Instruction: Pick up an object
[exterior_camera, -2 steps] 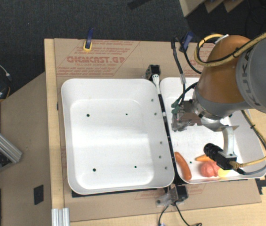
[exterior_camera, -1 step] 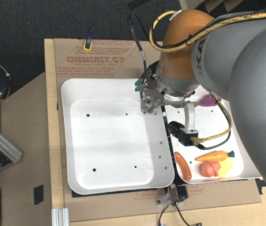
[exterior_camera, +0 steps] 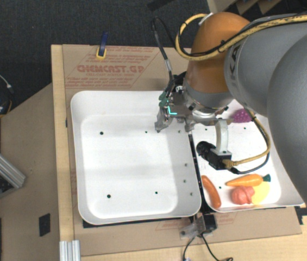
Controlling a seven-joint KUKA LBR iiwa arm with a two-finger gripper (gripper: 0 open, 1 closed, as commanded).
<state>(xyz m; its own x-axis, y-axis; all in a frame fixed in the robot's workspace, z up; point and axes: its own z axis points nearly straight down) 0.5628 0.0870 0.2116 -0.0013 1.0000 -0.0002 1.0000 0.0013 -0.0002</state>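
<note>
Reaching in from the right, the arm (exterior_camera: 262,64) hangs over the seam between the two bins, wrist w/ orange band above the back edge of the right bin (exterior_camera: 283,200). The objects to pick all sit in that right bin: a carrot (exterior_camera: 245,181), a pink lumpy piece (exterior_camera: 242,196) touching a yellow piece (exterior_camera: 260,194) just beside it, a red sausage-shaped piece (exterior_camera: 210,192) along the bin's left wall near the front, and a purple grape cluster (exterior_camera: 241,116) at the back, partly behind the arm. The left bin (exterior_camera: 88,162) shows bare white floor.

Handling, as a guess: these look like toy food, prob. light, stiff plastic, smooth and a bit slippery, not fragile. The carrot looks easiest, taken across its mid-body where it's thick enough to pinch; the sausage lies tight to the wall, so less room for a finger. The pink/yellow pair touch, so a pinch there may drag both.

The gripper (exterior_camera: 163,125) sits low over the back-right corner of the left bin, well apart from the toys. Its fingers are dark and small at this slant; I can't tell how wide they stand. Nothing shows between them. A black part (exterior_camera: 213,155) w/ a cable hangs off the wrist over the right bin.
</note>
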